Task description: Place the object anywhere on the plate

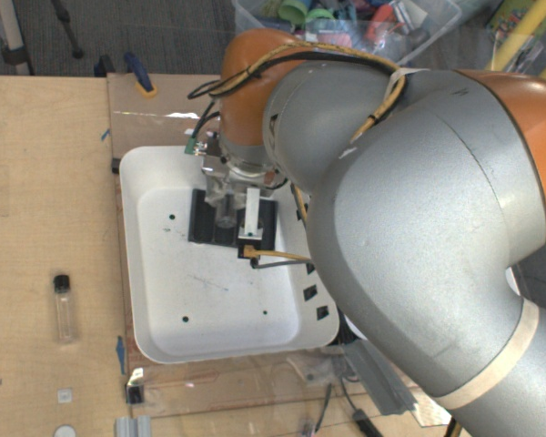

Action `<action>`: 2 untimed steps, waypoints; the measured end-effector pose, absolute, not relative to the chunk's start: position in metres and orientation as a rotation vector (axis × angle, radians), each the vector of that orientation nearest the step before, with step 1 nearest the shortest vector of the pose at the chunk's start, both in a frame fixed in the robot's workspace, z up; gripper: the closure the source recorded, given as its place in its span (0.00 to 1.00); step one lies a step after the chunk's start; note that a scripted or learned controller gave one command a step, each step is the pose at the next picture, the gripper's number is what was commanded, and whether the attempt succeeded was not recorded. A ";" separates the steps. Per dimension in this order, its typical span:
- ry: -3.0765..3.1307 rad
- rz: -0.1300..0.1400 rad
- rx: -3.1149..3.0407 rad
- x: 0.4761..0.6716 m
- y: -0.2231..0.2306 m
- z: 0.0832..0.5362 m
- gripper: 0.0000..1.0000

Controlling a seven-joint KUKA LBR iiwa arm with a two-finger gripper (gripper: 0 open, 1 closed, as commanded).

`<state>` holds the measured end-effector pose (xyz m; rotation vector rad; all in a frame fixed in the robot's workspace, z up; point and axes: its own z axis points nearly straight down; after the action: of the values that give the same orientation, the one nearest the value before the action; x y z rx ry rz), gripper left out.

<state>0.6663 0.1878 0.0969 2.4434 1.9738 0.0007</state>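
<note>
My gripper (227,215) reaches down into the upper middle of the left white bin (164,335). It is right over a flat black rectangular thing (203,219) that lies on the bin floor; whether it touches it I cannot tell. The wrist and the orange band above it hide the gripper's tip, and I make out nothing held in it. I cannot tell whether the black thing is the plate. The bin floor around it is white with a few small dark specks.
The big grey arm (419,198) covers the whole right side of the view, including the right bin. A clear vial with a black cap (64,308) lies on the wooden bench to the left. A clear tub of colourful toys (346,7) stands at the back.
</note>
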 end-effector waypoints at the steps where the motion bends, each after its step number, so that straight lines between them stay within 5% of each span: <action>1: 1.832 -0.006 2.555 0.575 0.226 0.094 1.00; 2: 1.793 -0.003 2.580 0.565 0.225 0.284 1.00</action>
<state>0.5653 0.2253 0.2845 2.5795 1.7935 -0.0028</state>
